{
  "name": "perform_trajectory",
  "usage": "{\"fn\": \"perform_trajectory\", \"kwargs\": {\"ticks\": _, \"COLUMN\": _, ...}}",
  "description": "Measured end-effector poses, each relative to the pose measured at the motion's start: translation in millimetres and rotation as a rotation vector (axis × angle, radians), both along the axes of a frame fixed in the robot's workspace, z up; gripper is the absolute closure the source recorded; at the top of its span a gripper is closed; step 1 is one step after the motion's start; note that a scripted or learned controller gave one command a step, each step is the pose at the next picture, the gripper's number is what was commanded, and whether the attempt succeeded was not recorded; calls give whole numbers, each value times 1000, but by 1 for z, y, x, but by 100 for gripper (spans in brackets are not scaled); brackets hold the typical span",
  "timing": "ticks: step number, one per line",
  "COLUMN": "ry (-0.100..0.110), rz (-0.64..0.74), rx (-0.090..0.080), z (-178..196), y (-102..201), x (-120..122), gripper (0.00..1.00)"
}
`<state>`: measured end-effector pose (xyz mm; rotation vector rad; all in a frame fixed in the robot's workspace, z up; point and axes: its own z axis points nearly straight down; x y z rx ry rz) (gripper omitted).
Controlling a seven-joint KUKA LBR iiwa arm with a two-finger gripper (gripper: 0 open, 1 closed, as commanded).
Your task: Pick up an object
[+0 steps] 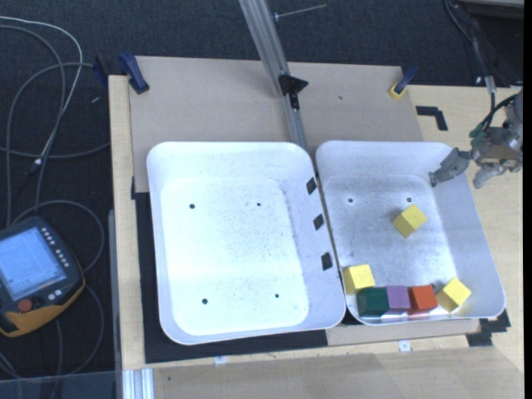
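In the right white bin sits a yellow cube; end effector spread open, empty.

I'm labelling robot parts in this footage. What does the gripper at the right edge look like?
The gripper is a small grey metal assembly with two slim, dull silver fingers. Thin dark cables loop above it, and a small green spot sits on its upper left side. The picture is too coarse to show any markings.
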<state>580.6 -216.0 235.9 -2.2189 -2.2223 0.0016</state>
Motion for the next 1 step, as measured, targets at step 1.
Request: {"fn": "perform_trajectory", "kwargs": {"ticks": 1, "ry": 8, "rz": 0, "rx": 5, "z": -97, "y": 29, "x": -15, "gripper": 0}}
